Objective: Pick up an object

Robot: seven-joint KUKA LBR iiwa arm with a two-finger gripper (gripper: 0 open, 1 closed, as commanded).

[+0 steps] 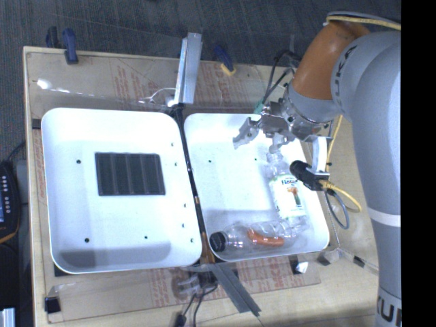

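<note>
While a clear bottle with a white label (287,195) lies along the right side of the right bin (221,182), its neck pointing up toward me, my claw (262,136) hangs just above that neck with fingers spread and nothing between them. Another clear bottle (black cap, orange inside) (255,236) lies along the bin's near wall, and a dark ribbed panel (129,174) sits in the left bin (68,237).

bins (109,125): glossy white plastic | bottles (287,196): clear plastic | bench (102,73): matt wood
</note>
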